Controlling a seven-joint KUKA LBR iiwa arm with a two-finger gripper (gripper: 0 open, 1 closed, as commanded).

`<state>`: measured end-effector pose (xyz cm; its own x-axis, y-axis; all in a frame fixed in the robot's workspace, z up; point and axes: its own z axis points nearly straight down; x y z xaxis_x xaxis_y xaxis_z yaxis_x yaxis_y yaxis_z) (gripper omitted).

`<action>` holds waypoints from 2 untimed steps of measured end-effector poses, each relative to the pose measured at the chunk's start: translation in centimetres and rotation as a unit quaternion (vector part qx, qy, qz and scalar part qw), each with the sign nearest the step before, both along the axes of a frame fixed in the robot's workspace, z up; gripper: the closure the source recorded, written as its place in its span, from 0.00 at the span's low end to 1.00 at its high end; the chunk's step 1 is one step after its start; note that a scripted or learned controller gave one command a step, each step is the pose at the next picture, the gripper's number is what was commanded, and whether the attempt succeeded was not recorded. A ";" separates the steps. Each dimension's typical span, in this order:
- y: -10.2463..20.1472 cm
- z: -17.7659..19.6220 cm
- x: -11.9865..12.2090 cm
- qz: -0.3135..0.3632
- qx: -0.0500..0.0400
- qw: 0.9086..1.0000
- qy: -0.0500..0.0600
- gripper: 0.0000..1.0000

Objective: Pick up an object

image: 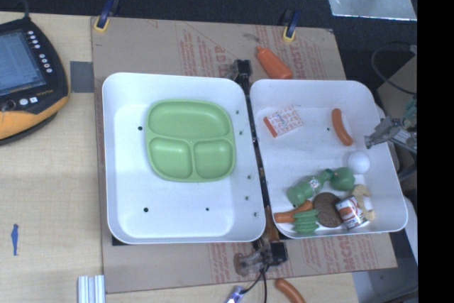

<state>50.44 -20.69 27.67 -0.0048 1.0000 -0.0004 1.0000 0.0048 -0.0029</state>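
Objects for picking lie heaped in the right bin (312,92), whose right rim serves as the marker here: the gripper (383,133) hangs just over that rim, at mid-height of the bin, and whether it is released or clenched cannot be told from this view; nothing is seen between its fingers. Just inside the rim from the gripper lies an orange sausage (342,126), tilted, and below the sausage a white ball (358,162). Farther in from the rim, toward the bin's far-left part, a red-and-white packet (283,121) lies flat. The near corner under the rim holds a cluster: a green bottle-like item (310,188), a green lump (341,179), a brown disc (326,206), a small red-and-white can (350,213), a carrot (294,213) and a green ridged piece (306,223), most of them touching. Well away from the rim, the left bin (128,174) holds a green divided plate (191,140) with three compartments. Outside both bins, an orange piece (273,63) rests on the cardboard sheet (163,46) and a tablet controller (28,74) sits on the bench.
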 end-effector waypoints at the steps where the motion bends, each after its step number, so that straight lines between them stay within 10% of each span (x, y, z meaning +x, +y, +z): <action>1: -0.4 -14.2 3.0 0.001 0.000 1.000 0.002 0.00; 2: -0.5 -18.5 13.7 -0.001 0.001 1.000 0.000 0.00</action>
